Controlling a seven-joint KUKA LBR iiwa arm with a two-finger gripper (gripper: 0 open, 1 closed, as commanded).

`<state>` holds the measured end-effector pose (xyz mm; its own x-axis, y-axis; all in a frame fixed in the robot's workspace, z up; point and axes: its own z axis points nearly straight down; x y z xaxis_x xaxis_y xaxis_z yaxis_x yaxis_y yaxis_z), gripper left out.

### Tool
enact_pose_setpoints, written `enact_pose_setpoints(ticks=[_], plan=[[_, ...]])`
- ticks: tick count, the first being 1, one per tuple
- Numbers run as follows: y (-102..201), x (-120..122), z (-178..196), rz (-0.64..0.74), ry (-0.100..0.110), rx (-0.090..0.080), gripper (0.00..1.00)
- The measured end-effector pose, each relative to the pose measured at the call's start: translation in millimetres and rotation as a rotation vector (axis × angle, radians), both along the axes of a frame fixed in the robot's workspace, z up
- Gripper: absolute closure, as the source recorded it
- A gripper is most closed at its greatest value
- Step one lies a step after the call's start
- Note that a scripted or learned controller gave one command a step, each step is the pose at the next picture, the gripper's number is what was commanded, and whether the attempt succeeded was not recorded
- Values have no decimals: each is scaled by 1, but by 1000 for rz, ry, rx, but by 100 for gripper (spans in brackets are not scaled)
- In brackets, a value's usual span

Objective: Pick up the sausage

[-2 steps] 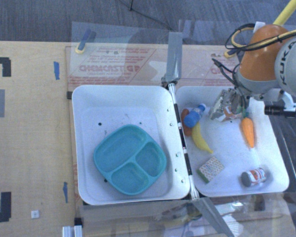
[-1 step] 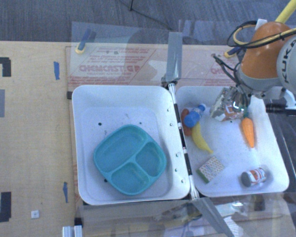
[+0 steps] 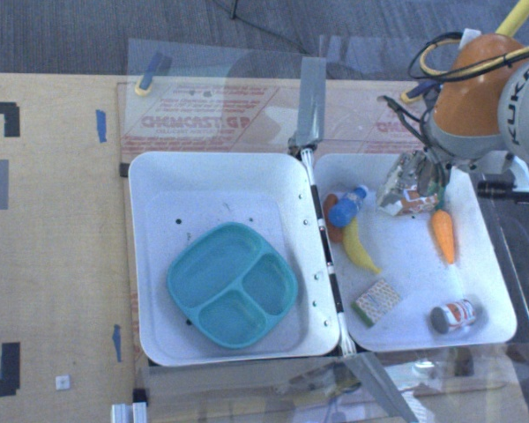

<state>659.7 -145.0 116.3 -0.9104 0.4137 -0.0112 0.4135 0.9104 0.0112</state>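
Note:
My gripper [image 3: 413,183] hangs over the back of the right bin [image 3: 498,271], under the arm's orange band. Directly beneath its tip lies a small reddish-brown piece with white on it, which looks like the sausage [image 3: 420,205]. The gripper partly covers it, so I cannot tell whether the two touch. The piece lies close to the top end of the carrot.
The right bin also holds a carrot [image 3: 443,236], a banana [image 3: 359,247], a small bottle with a blue cap [image 3: 346,206], a patterned box [image 3: 376,300] and a can [image 3: 452,315]. A teal divided plate [image 3: 232,284] lies in the left bin [image 3: 159,192].

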Motion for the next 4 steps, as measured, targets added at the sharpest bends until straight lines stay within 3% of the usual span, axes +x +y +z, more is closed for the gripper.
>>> enact_pose_setpoints(ticks=[1, 2, 3, 4], plan=[[-5, -66, 153, 305, 11, -7, 100], [-5, -66, 153, 304, 12, -6, 0], [28, -23, 71, 424, 14, -5, 0], [27, -7, 21, 508, 14, -6, 0]])
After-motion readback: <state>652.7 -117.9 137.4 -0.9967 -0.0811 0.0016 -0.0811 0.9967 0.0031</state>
